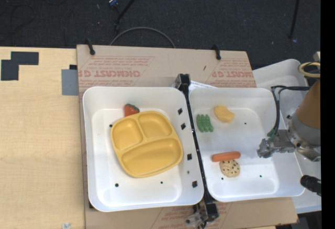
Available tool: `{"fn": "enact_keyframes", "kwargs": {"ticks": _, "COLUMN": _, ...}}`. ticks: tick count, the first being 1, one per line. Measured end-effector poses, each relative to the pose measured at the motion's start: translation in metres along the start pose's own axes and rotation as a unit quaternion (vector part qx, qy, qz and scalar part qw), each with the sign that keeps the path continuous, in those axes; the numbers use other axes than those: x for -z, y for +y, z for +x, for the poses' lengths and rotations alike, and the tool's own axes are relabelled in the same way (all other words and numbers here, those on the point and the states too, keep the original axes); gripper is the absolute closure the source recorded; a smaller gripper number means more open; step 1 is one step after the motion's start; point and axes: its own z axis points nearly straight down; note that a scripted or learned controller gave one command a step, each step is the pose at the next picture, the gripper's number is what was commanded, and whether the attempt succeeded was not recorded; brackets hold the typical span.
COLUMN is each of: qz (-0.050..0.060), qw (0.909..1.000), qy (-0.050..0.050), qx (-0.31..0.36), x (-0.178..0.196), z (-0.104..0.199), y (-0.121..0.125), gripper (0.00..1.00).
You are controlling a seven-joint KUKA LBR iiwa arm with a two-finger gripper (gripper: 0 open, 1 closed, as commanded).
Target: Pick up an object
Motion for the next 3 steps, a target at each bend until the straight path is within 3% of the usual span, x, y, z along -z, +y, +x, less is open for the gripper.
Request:
{"fn": "enact_keyframes", "kwargs": {"ticks": 2, "qz": -0.001, "qw": 1.0, "qy": 0.0, "qx": 0.0, "x": 0.113, "z": -0.006, "y": 0.007, "gripper": 1.0}}
{"fn": "enact_keyframes", "kwargs": {"ticks": 3, "qz": 0.003, "qw": 1.0, "qy": 0.002, "qx": 0.001, "x": 0.102, "z": 0.05, "y": -0.001, "gripper": 1.0}}
